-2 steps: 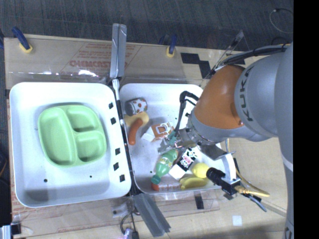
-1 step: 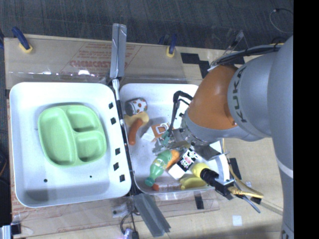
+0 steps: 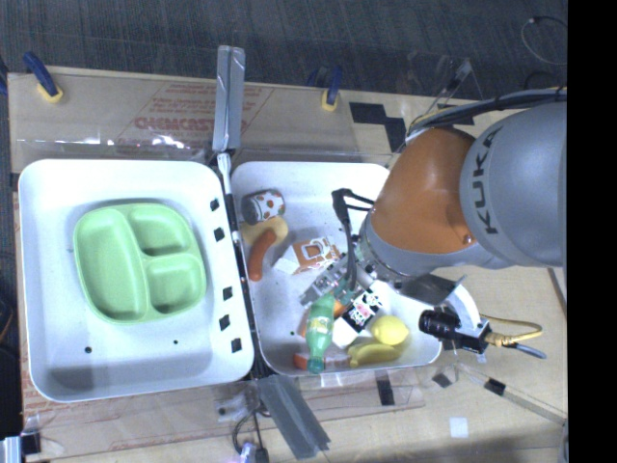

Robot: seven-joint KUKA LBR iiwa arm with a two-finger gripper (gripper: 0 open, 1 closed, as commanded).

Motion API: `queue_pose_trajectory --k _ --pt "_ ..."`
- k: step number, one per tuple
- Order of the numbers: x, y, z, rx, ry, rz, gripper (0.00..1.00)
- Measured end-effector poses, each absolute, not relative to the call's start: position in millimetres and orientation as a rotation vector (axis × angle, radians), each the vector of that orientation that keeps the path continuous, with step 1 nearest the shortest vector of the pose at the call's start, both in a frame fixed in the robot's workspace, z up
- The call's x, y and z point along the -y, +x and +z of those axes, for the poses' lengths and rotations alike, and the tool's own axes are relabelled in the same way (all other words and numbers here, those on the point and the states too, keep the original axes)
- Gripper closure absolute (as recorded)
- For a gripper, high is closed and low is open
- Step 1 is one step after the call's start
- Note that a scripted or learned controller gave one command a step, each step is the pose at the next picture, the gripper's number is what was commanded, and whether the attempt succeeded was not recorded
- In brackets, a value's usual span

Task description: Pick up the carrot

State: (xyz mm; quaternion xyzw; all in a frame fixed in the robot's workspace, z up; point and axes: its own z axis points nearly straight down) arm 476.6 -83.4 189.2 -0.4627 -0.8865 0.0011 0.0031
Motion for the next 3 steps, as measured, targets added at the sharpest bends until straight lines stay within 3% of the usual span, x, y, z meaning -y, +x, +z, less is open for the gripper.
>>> queue_pose_trajectory --k 1,2,3 --pt "93 477.8 209 3.085 -0.593 0.001 1.0" --pt "130 477.3 237 3.046 -0.761 0.001 1.0" --pt "111 478.2 327 2.988 -0.974 0.002 1.0"
